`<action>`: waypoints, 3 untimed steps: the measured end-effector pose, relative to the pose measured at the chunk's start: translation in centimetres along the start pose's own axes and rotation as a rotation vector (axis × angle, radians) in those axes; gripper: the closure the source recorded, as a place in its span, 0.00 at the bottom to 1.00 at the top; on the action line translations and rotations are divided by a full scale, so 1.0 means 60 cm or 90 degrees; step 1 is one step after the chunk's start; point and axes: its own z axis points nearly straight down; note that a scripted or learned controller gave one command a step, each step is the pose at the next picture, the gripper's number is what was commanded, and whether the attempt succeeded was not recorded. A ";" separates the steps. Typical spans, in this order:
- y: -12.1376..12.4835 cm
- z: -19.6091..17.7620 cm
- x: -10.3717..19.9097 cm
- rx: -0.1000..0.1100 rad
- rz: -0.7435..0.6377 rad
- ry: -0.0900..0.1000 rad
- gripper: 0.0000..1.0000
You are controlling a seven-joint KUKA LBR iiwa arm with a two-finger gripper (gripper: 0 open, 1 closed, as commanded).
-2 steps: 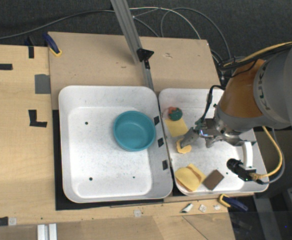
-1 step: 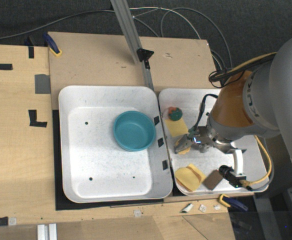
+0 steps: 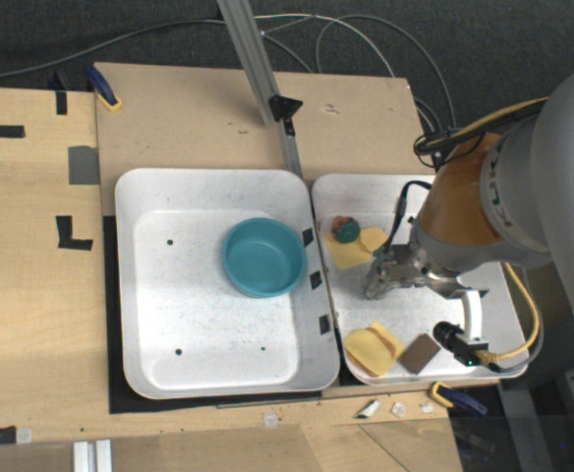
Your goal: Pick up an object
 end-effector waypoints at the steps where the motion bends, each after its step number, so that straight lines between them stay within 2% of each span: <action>1: 0.010 -0.078 -0.011 -0.002 0.001 -0.001 1.00; 2: 0.018 -0.182 -0.008 -0.004 0.000 -0.001 1.00; 3: 0.004 -0.265 -0.011 -0.004 0.001 -0.001 1.00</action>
